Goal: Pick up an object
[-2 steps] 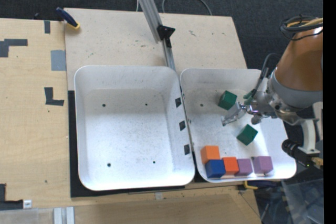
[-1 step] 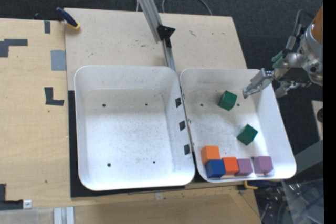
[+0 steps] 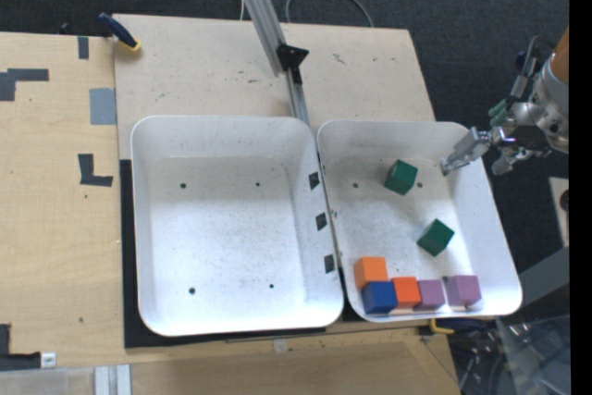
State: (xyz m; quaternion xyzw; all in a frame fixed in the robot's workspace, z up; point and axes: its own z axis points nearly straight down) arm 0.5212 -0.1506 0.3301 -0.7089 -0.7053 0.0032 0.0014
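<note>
table: pale wood; carries both bins side by side, black mat beneath them
left bin: white, shallow; bare floor showing
right bin: white, shallow; holds all the blocks; claw sits at its right rim
arm: enters from the right edge; wrist just outside the right bin's upper right rim
claw: tip over the rim, pointing left and slightly down into the bin; nothing seen between the fingers; open or closed: cannot tell at this size
upper green block: in the upper part of the right bin, standing alone; lies left of the claw and a little lower; nearest candidate, my judgement
lower green block: tilted, mid-bin; below and left of the claw; free on all sides
bottom row: orange block, blue block, second orange block, two purple blocks; packed touching along the near wall; farthest from the claw
key relation: target lies leftward into the bin from the claw; block near-cubic, so no long axis to align; a short reach left and a descent look sufficient
</note>
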